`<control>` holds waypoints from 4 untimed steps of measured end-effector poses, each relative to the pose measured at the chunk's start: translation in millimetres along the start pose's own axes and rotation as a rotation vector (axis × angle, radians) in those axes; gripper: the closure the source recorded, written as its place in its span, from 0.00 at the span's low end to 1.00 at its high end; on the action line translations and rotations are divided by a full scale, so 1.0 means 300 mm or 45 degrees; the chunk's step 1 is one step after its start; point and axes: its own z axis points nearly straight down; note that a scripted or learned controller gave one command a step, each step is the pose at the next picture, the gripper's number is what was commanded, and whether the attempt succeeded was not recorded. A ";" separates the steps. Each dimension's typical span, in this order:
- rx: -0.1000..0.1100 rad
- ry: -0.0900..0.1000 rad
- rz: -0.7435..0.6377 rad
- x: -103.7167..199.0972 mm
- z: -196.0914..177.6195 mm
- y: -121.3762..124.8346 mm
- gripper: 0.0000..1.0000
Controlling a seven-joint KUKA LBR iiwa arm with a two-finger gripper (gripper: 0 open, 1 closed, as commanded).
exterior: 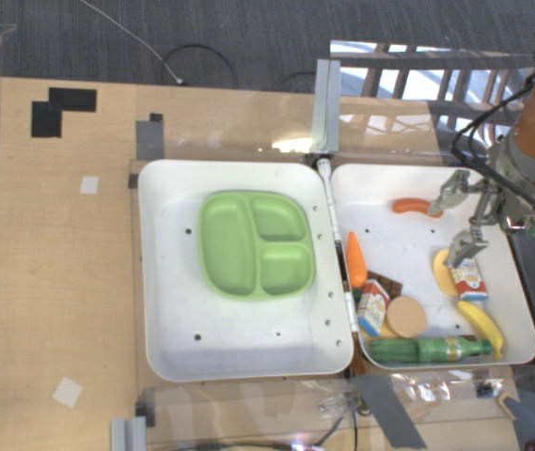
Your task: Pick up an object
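Observation:
My gripper (461, 220) hangs over the right side of the right bin (389, 181), open, with only white bin floor showing between its fingers (451, 192). A red sausage (410, 206) lies just left of the upper finger. Beneath the lower finger are a yellow piece (442, 273) and a small red, white and blue carton (471, 283). Further down lie a banana (482, 326), a green bottle (427, 349), a tan round disc (406, 318), a small carton (371, 307), a brown bar (385, 285) and an orange carrot (354, 259).
The left bin (168, 280) holds a green divided plate (255, 243). A metal divider rail (335, 252) runs between the bins. A metal frame (408, 73) stands behind the right bin. The wooden bench (51, 280) spreads to the left.

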 end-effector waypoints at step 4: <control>0.003 -0.006 0.096 -0.026 0.512 -0.180 0.00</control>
